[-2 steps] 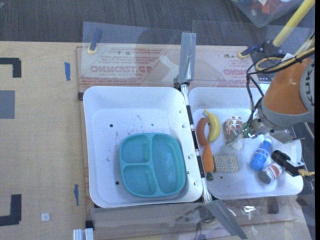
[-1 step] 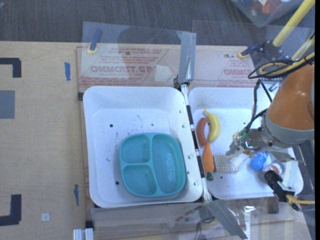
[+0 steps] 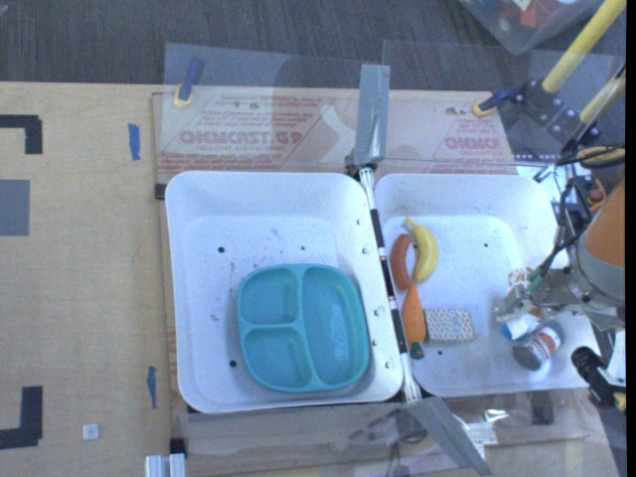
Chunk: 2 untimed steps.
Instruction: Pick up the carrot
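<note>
the small orange carrot with a green stub end point(image 3: 413, 318) lies low at the left side of the right shallow white bin point(image 3: 467, 371), close against the divider between the two bins. just above it sit a reddish-brown sausage-shaped piece point(image 3: 400, 257) and a yellow banana point(image 3: 424, 249), side by side. a speckled beige rectangular sponge point(image 3: 449, 324) lies just right of the carrot. the grey arm's gripper point(image 3: 529, 306) sits at the right side of the same bin, well apart from the carrot, beside a small can with a red and white label point(image 3: 538, 347); whether its claw is wide or narrow cannot be told. the left shallow white bin point(image 3: 199, 217) holds a teal three-compartment plastic plate point(image 3: 301, 328).
</note>
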### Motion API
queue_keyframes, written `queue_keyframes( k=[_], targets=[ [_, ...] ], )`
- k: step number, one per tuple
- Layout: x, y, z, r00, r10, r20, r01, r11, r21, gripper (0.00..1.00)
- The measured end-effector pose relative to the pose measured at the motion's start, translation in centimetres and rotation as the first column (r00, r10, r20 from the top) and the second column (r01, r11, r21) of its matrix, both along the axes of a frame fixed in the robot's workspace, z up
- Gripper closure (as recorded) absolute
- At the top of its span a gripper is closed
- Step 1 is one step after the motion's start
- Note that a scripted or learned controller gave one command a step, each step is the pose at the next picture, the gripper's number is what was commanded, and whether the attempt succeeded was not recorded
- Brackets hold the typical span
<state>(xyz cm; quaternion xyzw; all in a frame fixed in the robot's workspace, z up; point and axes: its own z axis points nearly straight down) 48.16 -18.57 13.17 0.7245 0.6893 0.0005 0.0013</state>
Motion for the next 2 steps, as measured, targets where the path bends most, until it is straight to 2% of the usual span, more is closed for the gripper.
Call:
queue_keyframes(
  k=[1, 2],
  targets=[
    [-0.2, 5.9, 3.1, 1.000, 0.002, -0.004, -0.002, 1.000, 0.001, 1.00],
    [-0.2, 0.8, 4.4, 0.967, 0.256, -0.001, -0.256, 0.967, -0.001, 1.00]
  ],
)
